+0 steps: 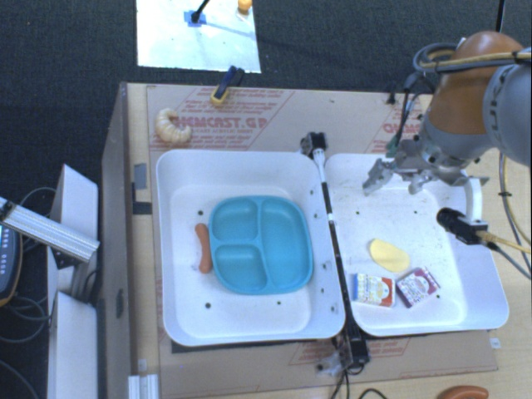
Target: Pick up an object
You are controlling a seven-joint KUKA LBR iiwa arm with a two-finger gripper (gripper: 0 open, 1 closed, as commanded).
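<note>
In the right bin (482,306) lie a yellow oval piece (389,255), a small white and red carton (371,289) and a dark red packet (417,287), all near the front. My gripper (396,179) hangs over the back of that bin with its fingers spread open and nothing between them, well behind the yellow piece. The left bin (179,223) holds a blue divided plate (259,244) and an orange-brown sausage (203,248) just left of the plate.
A croissant-like pastry (172,126) lies on the cardboard behind the left bin, and a yellow and black tool (226,86) sits farther back. The divider rail (328,214) runs between the bins. The arm's orange band (465,81) looms at the upper right.
</note>
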